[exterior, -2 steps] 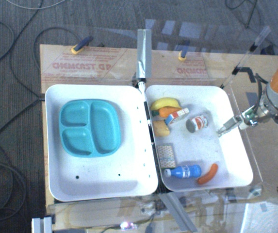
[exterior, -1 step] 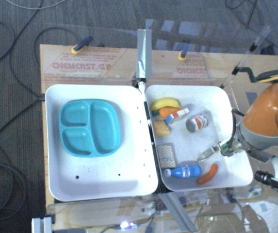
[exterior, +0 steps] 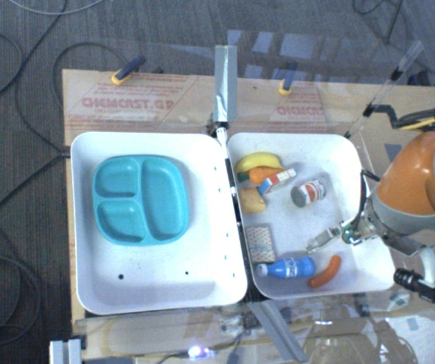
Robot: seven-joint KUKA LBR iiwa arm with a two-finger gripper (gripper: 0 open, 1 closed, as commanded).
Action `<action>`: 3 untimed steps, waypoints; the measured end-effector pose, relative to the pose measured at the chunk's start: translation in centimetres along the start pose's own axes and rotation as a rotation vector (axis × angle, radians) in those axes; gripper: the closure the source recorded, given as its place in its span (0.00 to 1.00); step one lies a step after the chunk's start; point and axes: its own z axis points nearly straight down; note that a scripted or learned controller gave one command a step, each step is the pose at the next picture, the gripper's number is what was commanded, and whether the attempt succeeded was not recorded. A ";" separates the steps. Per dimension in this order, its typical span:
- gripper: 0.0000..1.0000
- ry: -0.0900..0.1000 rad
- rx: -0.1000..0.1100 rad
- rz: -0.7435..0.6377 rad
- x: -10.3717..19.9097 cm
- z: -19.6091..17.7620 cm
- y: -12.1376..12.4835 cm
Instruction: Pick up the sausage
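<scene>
Just below the tool (exterior: 319,241) lies the sausage (exterior: 325,272), apart.

1 fixed camera looks down at a slant on 2 bins (exterior: 156,146); the arm (exterior: 411,184) enters at frame right.

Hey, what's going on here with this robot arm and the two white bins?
A robot arm reaches in from the right over the right bin, its tool hovering just above the sausage, which lies near the bin's front edge beside a blue bottle. Nothing is between the fingers yet. A banana and a small can lie further back. The left bin holds a blue divided tray.
</scene>
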 end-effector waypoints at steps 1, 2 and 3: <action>0.00 0.005 0.020 0.426 0.2 -6.0 1.1; 0.00 0.011 0.010 0.390 0.6 0.0 0.0; 0.00 0.011 0.010 0.368 0.5 0.0 0.0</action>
